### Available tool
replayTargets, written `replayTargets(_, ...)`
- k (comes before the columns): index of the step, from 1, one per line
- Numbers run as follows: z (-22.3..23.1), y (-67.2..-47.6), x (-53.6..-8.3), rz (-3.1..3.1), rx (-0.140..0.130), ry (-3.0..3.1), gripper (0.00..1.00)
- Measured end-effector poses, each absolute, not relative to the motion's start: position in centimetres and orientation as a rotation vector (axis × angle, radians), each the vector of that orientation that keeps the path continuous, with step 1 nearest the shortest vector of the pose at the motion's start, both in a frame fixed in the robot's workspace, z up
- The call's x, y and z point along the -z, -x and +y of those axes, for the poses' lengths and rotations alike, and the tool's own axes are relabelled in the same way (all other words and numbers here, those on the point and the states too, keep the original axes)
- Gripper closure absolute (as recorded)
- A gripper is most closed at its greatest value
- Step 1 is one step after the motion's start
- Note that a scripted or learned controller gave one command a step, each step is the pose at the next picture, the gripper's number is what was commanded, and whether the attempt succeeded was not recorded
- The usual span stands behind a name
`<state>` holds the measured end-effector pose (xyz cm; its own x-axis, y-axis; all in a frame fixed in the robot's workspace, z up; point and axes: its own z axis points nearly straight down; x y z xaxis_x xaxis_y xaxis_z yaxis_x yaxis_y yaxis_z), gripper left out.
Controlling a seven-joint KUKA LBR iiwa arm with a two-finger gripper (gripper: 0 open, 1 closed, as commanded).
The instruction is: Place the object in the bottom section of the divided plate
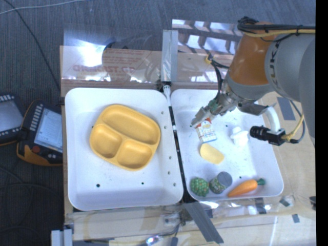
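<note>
Hand (201, 121) open above carton (207, 132); one divided plate (124, 136); six objects, right bin (274, 160).

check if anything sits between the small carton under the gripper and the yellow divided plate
Only the two bins' raised rims lie between them. The gripper is right at the small carton in the right bin, and the yellow divided plate sits alone in the left bin. The other items lie nearer the camera, off that path.

Grey arm (294, 65), orange wrist band (253, 60), black cables looped alongside, slim metal hand (202, 118)
</note>
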<state>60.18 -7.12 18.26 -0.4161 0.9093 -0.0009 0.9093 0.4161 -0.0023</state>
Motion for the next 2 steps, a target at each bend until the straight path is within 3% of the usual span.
replayTargets(1,-2.2,-54.7,-18.2,-2.66,-0.003,1.666,1.0)
replayTargets(2,-0.8,-58.4,-18.2,-2.771,-0.004,1.48,1.0)
